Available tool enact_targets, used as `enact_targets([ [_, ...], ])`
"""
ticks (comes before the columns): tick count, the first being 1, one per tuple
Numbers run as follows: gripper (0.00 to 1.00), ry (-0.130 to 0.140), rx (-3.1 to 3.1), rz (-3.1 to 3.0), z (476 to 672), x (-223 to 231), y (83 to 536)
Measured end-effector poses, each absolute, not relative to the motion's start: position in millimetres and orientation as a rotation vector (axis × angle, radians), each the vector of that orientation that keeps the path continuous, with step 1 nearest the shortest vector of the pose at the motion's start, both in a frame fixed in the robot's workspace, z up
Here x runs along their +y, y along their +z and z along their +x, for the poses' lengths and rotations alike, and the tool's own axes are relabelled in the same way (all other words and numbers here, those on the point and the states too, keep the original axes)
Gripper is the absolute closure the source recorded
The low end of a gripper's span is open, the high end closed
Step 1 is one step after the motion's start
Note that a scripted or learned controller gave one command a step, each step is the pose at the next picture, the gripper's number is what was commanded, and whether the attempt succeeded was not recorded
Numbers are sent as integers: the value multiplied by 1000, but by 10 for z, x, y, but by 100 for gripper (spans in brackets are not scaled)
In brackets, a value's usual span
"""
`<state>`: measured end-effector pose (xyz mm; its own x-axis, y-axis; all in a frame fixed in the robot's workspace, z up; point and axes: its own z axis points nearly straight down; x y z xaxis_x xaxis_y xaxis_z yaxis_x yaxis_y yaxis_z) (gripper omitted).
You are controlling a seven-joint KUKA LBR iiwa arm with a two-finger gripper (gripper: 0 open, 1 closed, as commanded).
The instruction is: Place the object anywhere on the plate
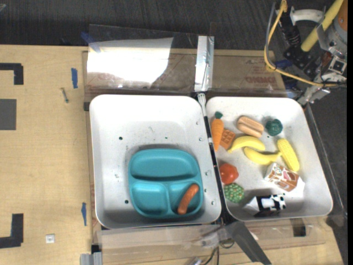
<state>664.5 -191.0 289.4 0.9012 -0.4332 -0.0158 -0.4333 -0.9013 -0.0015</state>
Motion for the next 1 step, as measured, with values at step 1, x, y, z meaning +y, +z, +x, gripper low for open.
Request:
enact_targets([
  [1, 100, -20, 499, -3100, 6679, -2209, 3965],
])
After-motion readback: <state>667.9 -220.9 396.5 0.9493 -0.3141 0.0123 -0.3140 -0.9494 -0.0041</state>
